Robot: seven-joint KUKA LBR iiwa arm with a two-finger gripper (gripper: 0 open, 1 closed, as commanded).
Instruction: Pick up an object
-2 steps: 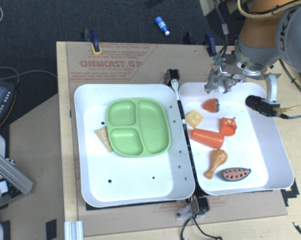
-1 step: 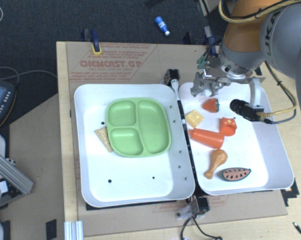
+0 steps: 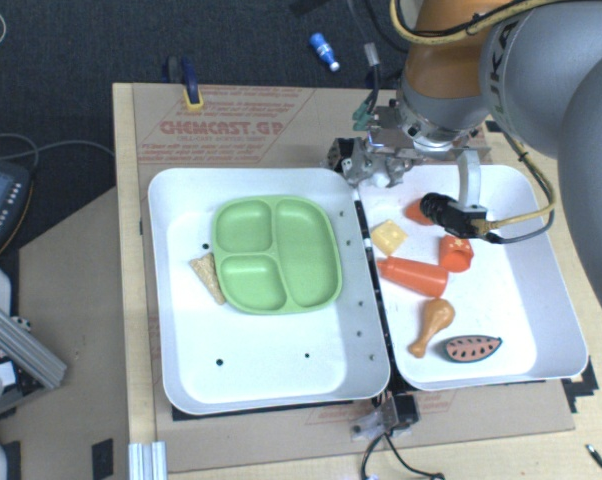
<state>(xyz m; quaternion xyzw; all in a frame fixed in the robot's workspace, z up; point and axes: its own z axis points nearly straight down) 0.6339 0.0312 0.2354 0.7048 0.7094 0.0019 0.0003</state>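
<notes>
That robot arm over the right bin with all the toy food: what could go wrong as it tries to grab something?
1. The carrot, cheese and red piece lie close together, so the pincer might nudge one while aiming for another.
2. The pincer sits near the wall between the bins and could bump it.
3. The rounded drumstick might slip out.

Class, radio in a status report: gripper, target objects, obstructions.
Gripper low over right bin back corner, nothing seen held. Carrot, drumstick, watermelon slice lie loose. Nothing blocking.
</notes>
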